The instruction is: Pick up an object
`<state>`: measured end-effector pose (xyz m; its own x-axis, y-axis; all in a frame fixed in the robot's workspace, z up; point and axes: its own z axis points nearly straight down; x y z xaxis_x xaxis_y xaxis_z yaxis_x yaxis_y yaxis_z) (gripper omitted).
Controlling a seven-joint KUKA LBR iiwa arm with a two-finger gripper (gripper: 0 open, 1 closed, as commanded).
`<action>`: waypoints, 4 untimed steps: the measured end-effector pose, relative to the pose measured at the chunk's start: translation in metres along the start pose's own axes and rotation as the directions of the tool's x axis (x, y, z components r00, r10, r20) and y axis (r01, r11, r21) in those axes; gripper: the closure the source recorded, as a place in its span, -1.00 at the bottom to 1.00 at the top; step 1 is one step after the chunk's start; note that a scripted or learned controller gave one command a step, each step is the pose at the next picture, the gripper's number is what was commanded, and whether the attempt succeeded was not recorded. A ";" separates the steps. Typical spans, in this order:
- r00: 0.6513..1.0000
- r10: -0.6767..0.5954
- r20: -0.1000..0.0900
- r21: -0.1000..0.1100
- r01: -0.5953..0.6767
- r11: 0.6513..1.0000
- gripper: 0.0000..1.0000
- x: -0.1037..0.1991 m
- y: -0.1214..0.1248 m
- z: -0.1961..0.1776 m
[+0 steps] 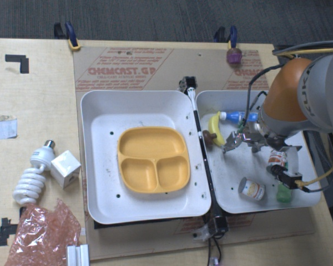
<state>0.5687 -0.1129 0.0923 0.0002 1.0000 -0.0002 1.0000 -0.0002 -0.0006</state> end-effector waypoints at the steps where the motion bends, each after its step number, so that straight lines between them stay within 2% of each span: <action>1: 1.000 0.002 0.001 -0.003 -0.002 1.000 1.00 -0.001 0.001 -0.011; 2: 1.000 0.002 0.001 -0.002 -0.002 1.000 -1.00 -0.001 0.001 -0.010; 3: 1.000 0.002 0.000 0.000 -0.002 1.000 -1.00 0.020 -0.041 0.000; 4: 1.000 0.003 0.001 -0.002 -0.003 1.000 1.00 0.020 -0.040 -0.010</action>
<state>0.5285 -0.0930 0.1023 0.0034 1.0000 -0.0008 1.0000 -0.0034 0.0017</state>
